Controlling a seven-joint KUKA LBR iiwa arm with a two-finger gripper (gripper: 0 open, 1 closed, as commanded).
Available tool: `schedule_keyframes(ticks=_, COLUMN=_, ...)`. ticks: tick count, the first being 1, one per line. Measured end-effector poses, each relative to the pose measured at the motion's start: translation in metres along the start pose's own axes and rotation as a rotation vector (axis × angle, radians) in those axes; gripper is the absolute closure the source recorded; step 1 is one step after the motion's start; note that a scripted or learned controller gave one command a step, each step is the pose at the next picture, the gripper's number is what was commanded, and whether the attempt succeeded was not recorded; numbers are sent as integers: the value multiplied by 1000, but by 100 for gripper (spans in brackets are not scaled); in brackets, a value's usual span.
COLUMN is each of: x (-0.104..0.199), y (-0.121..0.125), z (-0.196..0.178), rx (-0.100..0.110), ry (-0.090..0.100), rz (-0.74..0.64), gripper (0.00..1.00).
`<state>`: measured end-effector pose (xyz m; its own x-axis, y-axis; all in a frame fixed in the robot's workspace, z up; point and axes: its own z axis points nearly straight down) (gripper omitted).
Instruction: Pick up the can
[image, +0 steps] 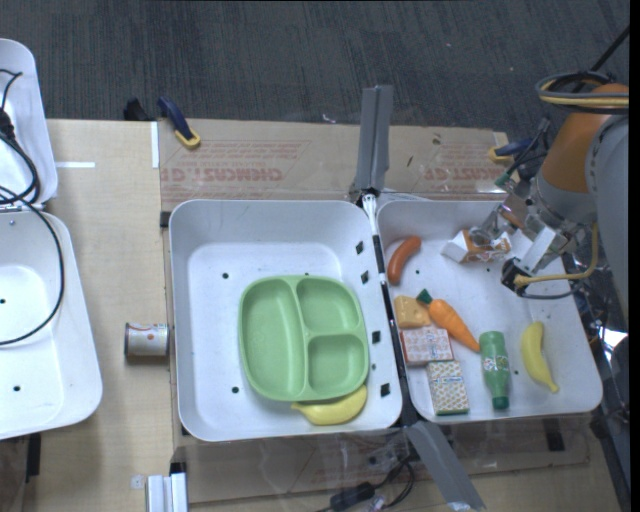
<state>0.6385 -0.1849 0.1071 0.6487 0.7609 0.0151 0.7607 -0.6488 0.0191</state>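
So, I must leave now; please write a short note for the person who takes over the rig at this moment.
Gripper: above the far side of the right bin, next to a crumpled packet; no can in it.
Can: lies on its side on the bench, left of the left bin, outside both bins.
Done: nothing yet.
Left: reach the can, grasp it, lift it.

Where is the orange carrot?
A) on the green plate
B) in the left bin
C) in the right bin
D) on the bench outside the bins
C: the carrot lies on the floor of the right bin, next to the green bottle.
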Motion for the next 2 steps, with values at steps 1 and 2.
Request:
schedule_keyframes(ticks=1, x=-9, y=17, z=0, rx=7, ry=6, rz=-10, gripper=0)
schedule_keyframes(ticks=2, x=-8, y=20, z=-14, rx=-9, ry=6, rz=-16, gripper=100)
